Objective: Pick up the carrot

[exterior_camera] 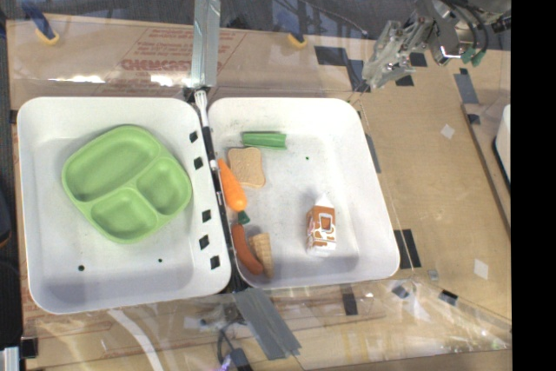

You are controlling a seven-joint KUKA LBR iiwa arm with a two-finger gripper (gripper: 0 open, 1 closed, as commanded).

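Observation:
The carrot (232, 186) is orange and lies along the left wall of the right bin (365, 187), its green stem end pointing toward the front. It touches a slice of toast (248, 167) on its right. My gripper (373, 76) hangs above the bench beyond the right bin's back right corner, well away from the carrot. It is open, with nothing between its fingers.
The right bin also holds a green bean-like stick (263, 139), a small orange and white carton (321, 228), and a red sausage (246, 250) beside a wafer piece just in front of the carrot. A green divided plate (128, 182) sits in the left bin (43, 256).

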